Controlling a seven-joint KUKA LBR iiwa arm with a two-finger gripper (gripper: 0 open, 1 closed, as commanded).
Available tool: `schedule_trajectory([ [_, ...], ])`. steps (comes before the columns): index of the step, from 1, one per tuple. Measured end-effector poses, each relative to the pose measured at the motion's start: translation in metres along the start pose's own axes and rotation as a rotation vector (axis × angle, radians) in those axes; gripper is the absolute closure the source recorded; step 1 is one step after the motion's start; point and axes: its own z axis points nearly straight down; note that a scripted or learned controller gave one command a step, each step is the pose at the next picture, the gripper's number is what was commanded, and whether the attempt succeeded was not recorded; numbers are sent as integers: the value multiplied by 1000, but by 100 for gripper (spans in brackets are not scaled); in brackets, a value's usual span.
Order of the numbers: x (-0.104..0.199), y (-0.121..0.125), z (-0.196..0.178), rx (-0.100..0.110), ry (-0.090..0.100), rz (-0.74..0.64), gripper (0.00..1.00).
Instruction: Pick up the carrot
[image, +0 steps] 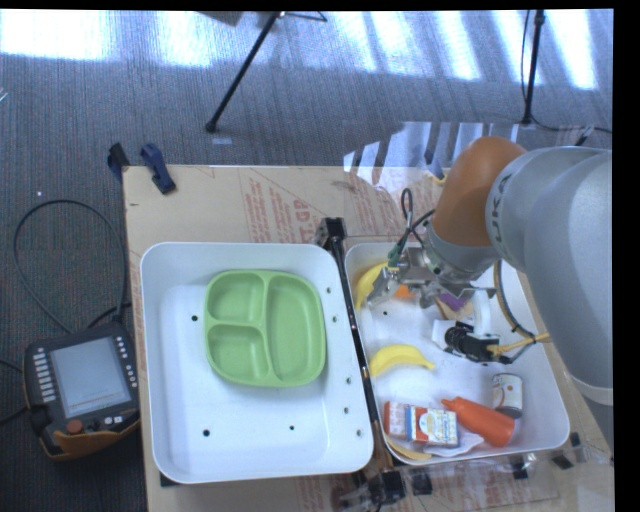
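Nearby: banana (402, 358), carton (421, 424), gripper (402, 285) over carrot (403, 293).

Carrot (402, 292) mostly behind claw (392, 284)

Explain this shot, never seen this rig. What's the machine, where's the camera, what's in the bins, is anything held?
One camera looks down at a slant on a bench with two shallow white bins. The grey arm with the orange band is a KUKA robot reaching in from the right. Its gripper hangs low over the right bin, by a small orange piece, possibly the carrot; whether it is held is unclear. That bin also holds a yellow banana, an orange bottle-shaped item and a small carton. The left bin holds a green three-compartment plate.
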Motion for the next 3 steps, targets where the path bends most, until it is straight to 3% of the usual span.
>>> schedule_trajectory([
  [1,-73,8,-1,6,-3,317,0],
  [2,-27,-61,2,11,-2,552,0],
  [3,-42,-13,2,7,-4,799,0],
])
